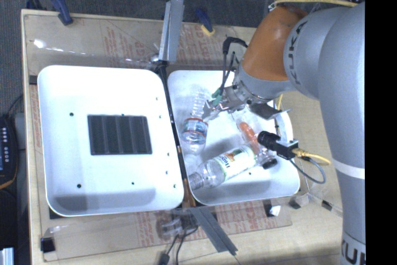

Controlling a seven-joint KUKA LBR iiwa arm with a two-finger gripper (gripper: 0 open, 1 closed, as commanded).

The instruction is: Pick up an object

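The right bin (282, 186) holds two clear plastic bottles. One with a blue label (194, 128) lies near the bin's left wall, pointing toward the back. A larger one with a white and green label (226, 166) lies slantwise along the front. A small orange object (247, 130) lies between them, toward the right. My gripper (214, 107) hangs over the back middle of this bin, just right of the blue-label bottle's upper end. The wrist hides what is under it.
The left bin (62, 96) has a dark ribbed rectangle (119, 134) on its floor. A grey metal bar (170, 28) stands at the back between the bins. A black fitting with a yellow cable (279, 144) hangs over the right bin's right side.
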